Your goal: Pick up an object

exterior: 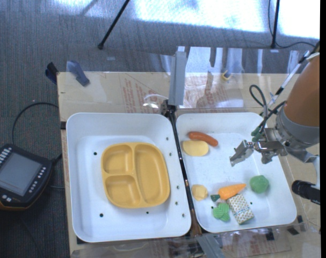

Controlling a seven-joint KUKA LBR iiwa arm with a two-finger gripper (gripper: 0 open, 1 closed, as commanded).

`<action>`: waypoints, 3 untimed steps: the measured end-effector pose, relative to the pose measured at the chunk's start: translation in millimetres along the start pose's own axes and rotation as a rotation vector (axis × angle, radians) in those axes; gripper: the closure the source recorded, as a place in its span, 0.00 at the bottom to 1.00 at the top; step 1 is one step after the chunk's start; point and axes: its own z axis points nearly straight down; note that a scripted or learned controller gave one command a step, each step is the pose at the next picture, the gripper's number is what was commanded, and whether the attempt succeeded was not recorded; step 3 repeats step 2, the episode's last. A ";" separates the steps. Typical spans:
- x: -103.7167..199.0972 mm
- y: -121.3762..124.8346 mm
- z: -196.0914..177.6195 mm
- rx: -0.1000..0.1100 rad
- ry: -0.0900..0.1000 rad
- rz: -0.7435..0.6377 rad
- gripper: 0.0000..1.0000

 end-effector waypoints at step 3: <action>-38.0 -27.4 182.5 -0.002 0.000 -0.085 0.00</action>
